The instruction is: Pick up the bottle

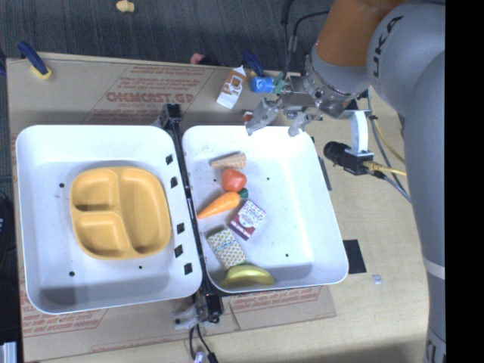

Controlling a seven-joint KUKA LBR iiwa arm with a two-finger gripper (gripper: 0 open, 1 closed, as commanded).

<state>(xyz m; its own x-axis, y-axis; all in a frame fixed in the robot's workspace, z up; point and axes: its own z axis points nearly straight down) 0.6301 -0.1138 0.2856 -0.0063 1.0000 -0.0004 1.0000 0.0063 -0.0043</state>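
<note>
Over the far rim of the right shallow white bin [327, 203], your end effector [276, 125] hangs with its fingers spread, nothing between them. Looks like approach stage: you'd next reach left for the small white brown-labelled bottle [231, 88], I reckon.

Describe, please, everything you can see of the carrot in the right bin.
The carrot is a small orange toy that looks like smooth plastic, tapering to a point at its lower-left end, with a green stub at its upper-right end. It lies flat and aslant on the floor of the right bin, near the bin's left wall. Its green end meets the red tomato just above it; the small printed carton lies close beside it on the right.
</note>
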